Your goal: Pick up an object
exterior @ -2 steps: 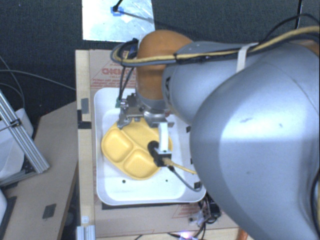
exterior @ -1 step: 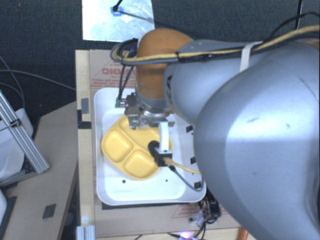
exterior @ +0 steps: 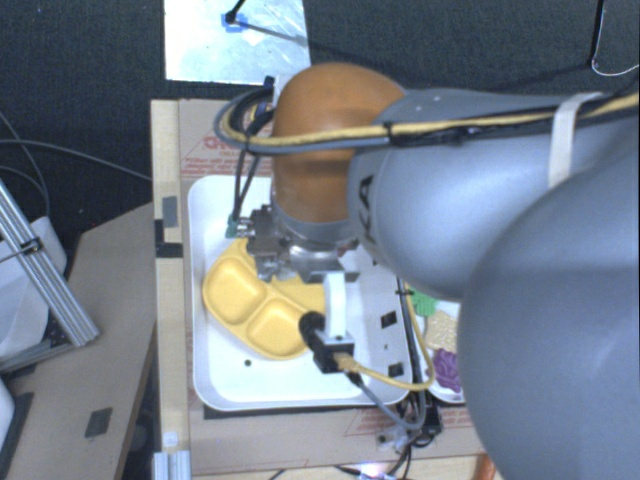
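A yellow moulded object (exterior: 250, 303) with rounded lobes lies in the left white bin (exterior: 215, 378), toward its left side. My gripper (exterior: 300, 266) hangs straight down under the orange wrist band, right over the yellow object's upper right edge. The wrist and arm body hide where the gripper meets the object, so I cannot tell whether they touch. A white bracket and a black plug with a yellow cable stand just in front of the object's right end.
The grey arm covers most of the right bin; a green item (exterior: 424, 304) and a purple item (exterior: 446, 370) peek out at its left side. Cardboard (exterior: 200, 138) lines the bench under the bins. A grey table (exterior: 100, 298) stands to the left.
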Controlling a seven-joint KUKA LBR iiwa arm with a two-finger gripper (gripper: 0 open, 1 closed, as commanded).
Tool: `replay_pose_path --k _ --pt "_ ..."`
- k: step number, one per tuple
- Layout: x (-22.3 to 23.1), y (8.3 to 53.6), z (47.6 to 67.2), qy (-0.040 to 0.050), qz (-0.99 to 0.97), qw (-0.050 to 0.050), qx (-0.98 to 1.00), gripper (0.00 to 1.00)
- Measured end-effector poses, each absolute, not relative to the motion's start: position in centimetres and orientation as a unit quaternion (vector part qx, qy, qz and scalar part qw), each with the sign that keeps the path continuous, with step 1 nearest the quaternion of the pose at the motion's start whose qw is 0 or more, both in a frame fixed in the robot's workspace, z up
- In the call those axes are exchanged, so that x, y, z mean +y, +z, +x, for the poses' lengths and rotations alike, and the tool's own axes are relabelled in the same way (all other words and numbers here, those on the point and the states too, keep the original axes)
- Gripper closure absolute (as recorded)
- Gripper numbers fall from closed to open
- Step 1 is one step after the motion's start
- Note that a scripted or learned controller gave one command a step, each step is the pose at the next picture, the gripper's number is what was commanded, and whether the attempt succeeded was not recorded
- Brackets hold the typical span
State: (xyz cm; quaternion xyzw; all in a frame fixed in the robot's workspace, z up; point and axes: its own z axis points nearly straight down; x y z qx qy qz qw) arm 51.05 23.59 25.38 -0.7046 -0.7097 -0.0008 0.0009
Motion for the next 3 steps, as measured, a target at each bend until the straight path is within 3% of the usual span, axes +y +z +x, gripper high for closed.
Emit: replay_pose_path --k 1,2,3 --pt "23.4 10.4 55.4 -0.0069 -0.705 -0.002 -0.709 1.00" --pt "23.4 10.0 55.2 -0.0084 -0.706 -0.003 -0.708 1.00" --pt "23.6 9.9 51.6 -0.0247 -0.706 -0.017 -0.707 1.00"
